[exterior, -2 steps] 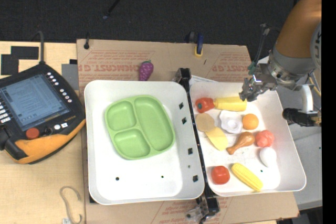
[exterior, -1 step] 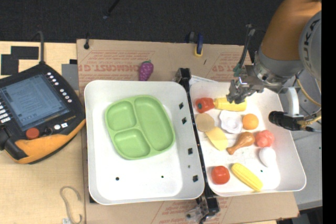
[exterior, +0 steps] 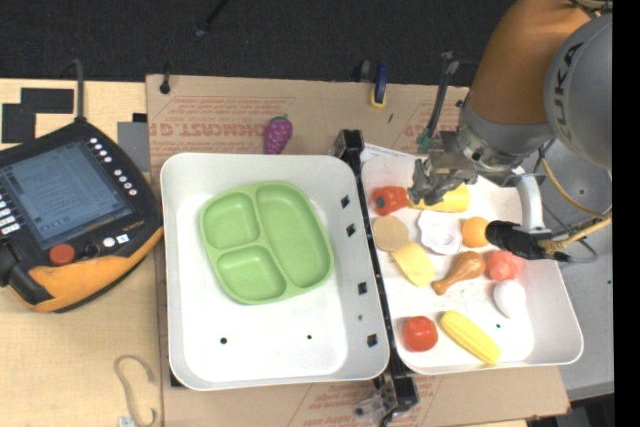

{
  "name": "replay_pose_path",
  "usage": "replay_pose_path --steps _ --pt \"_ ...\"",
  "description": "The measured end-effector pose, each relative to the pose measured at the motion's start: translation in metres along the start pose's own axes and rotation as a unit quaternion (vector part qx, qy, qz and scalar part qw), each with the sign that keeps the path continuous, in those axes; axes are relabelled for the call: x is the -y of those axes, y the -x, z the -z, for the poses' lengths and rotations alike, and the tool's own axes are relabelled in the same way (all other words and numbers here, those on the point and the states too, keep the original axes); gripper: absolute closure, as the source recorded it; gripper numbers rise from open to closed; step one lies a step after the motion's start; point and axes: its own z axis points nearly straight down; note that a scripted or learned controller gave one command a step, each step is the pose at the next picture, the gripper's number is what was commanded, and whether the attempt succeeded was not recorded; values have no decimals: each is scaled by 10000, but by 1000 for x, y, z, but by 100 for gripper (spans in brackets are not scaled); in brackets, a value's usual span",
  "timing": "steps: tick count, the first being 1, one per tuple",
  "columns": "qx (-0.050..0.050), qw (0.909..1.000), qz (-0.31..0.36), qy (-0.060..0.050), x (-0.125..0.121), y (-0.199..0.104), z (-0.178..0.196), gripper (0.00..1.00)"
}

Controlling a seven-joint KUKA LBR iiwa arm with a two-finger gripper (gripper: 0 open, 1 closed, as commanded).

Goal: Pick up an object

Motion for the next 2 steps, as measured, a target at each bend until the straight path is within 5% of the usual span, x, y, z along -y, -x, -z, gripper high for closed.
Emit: replay_pose_path --steps 2 --pt "3 10000 -5 -5 36 -83 -10 100"
